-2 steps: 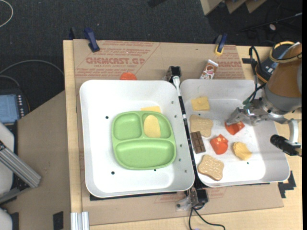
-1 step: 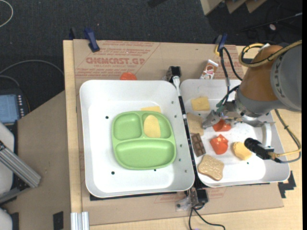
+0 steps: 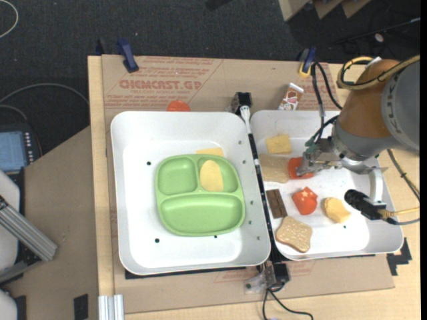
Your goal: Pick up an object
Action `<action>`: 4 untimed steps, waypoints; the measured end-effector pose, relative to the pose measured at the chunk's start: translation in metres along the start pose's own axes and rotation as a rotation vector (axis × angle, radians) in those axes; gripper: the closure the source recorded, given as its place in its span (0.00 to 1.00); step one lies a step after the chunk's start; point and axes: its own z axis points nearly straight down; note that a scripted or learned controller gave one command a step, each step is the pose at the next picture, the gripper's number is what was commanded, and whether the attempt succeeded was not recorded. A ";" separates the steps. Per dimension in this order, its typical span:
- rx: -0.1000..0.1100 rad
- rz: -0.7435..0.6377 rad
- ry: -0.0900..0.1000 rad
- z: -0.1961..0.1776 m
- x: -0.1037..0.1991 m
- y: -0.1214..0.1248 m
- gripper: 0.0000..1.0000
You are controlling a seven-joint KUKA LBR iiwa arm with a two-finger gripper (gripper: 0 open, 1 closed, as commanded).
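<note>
The divided plate sits in the left bin. In the right bin, the cheese lies far left, the cracker near, and the strawberry between them.

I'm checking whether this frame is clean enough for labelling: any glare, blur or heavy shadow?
Camera view: lighting is even and soft. The white bins are bright but keep their edges, with no harsh glare. The green tray and toast look sharp. The arm looks slightly soft at right, and the gripper casts only a faint shadow.
</note>
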 end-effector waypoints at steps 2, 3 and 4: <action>-0.005 0.001 -0.002 0.008 0.015 -0.023 0.00; 0.003 0.001 0.001 0.010 0.031 -0.055 0.00; -0.001 0.002 -0.001 0.000 0.030 -0.054 1.00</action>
